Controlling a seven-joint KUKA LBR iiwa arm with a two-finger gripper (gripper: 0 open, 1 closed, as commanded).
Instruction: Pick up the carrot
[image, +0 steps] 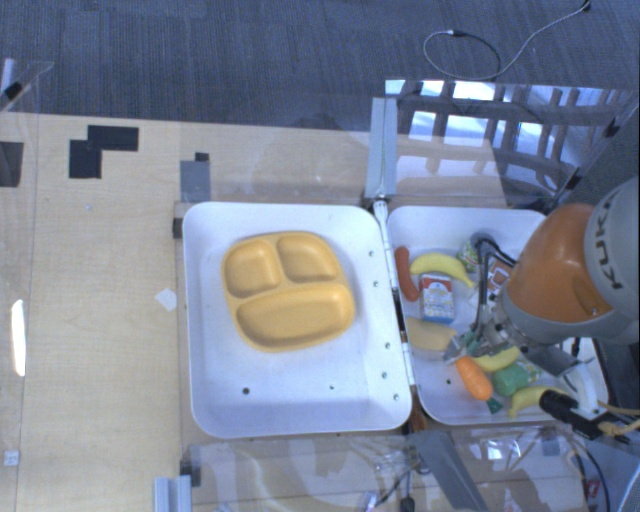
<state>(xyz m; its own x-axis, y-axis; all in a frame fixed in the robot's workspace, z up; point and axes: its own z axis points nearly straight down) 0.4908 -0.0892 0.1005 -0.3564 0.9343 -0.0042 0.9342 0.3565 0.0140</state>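
The carrot (474, 379) is a short orange piece lying in the right bin (432, 404), near its front edge. My gripper (472, 346) hangs low in that bin, just above and behind the carrot's upper end. The grey arm with its orange band (556, 277) reaches in from the right and hides the bin's right part. Nothing shows lifted off the bin floor.
Around the carrot lie a yellow banana (440, 265), a red sausage (405, 272), a small carton (437, 298), a green piece (512, 380) and yellow pieces (522, 400). The left bin (290, 400) holds a yellow divided plate (288, 290). A black cable runs at the front right.
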